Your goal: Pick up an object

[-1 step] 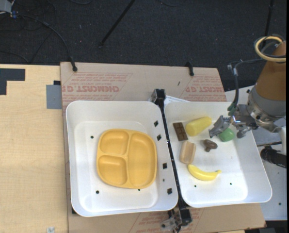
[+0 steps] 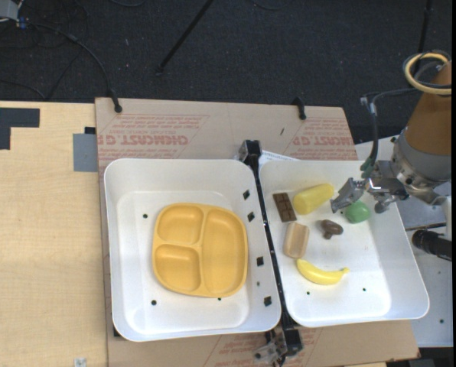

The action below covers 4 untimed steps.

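In the right bin (image 2: 396, 297) lie several small objects: a yellow banana (image 2: 321, 272), a tan block (image 2: 295, 240), a dark brown bar (image 2: 284, 206), a yellow cylinder (image 2: 313, 198), a small brown lump (image 2: 331, 228) and a green round object (image 2: 358, 213). My gripper (image 2: 363, 199) hangs low over the bin's upper right part, right above the green object. It stands open, with one finger (image 2: 346, 197) to the left of the green object and the other to its right. Whether the fingers touch the object cannot be told.
The left bin (image 2: 125, 281) holds a yellow divided plate (image 2: 200, 249). A black divider bar (image 2: 262, 235) runs between the two bins. The arm's orange band (image 2: 431, 121) rises at the right edge, with cables beside it. Cardboard lies under both bins.
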{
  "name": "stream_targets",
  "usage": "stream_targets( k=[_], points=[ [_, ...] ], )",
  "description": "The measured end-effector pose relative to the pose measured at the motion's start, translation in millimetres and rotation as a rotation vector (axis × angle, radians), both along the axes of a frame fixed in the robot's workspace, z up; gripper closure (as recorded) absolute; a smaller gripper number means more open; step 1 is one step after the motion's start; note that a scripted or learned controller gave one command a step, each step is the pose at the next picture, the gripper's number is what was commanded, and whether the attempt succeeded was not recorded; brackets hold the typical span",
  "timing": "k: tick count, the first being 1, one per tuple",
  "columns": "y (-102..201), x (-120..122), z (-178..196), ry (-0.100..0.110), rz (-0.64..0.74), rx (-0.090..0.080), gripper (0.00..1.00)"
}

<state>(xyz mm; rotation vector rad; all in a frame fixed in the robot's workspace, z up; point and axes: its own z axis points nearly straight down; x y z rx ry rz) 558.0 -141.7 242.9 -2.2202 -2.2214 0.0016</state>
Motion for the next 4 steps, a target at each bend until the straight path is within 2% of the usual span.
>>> stream_targets(
  k=[2, 3, 4],
  points=[
    [-12.1, -0.8, -122.4, 0.007, -0.001, 0.002, 0.0],
    [-11.4, -1.5, -157.3, 0.004, -0.001, 0.001, 0.0],
    [-12.1, -1.0, -145.1, 0.003, -0.003, 0.002, 1.0]
  ],
)
